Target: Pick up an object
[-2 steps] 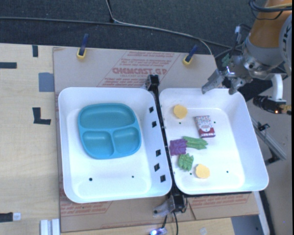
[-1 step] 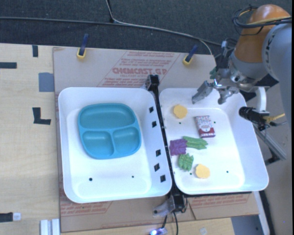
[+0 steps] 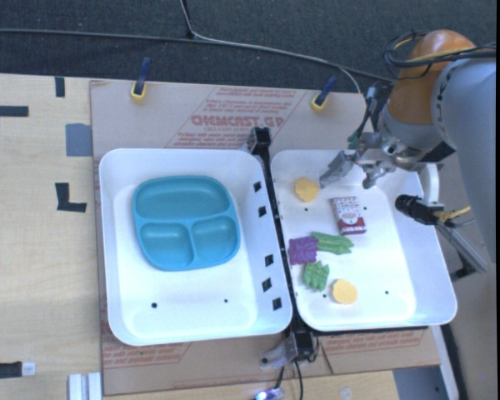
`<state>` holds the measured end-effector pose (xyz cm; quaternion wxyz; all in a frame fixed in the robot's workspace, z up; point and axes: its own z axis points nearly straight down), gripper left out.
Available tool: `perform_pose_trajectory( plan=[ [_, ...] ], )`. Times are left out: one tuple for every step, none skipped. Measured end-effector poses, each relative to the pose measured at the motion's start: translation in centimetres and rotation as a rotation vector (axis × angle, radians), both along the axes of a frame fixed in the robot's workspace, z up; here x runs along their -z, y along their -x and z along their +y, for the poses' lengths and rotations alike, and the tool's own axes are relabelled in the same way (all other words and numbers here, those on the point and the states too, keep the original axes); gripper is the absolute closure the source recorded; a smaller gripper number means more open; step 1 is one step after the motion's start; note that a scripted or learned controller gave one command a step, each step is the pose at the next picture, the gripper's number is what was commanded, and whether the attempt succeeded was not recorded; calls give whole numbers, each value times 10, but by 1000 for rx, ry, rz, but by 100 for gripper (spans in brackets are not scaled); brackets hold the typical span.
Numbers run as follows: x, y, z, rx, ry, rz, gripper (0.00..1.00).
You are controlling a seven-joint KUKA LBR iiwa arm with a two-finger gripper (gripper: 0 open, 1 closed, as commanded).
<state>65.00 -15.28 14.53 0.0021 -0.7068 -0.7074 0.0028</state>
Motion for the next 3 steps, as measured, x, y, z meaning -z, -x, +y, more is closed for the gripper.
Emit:
perform_pose_trajectory(
  plan=[
    [44,7,0,-1,2,-7,0],
    [31,5,1,-3,3,-11,100],
    [-16,7,-5,-1,0,-11,100]
  ],
)
